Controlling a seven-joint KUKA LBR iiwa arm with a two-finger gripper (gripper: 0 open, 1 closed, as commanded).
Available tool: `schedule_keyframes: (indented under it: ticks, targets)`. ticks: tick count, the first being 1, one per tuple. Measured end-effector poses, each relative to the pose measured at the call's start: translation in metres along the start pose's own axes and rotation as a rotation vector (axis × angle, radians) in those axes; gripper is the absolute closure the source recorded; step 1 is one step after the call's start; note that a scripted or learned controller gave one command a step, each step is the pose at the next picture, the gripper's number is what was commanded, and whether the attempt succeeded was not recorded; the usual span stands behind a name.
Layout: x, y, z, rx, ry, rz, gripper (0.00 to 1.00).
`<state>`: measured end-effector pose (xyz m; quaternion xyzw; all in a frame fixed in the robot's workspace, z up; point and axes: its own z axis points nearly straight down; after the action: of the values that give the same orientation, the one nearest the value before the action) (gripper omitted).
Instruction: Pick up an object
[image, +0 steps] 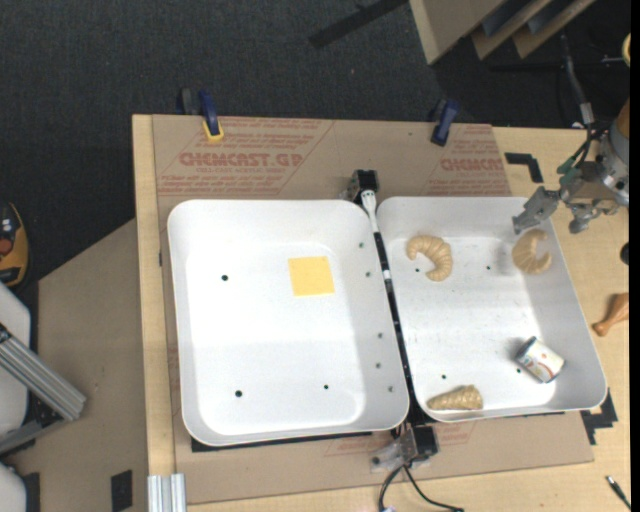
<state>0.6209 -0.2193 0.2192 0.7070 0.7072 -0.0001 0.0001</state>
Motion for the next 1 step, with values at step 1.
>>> schedule_keyframes:
  ticks: [1]
  targets:
    - [0.0151,0.047,0.1393,0.001,0.007,-0.002,0.0]
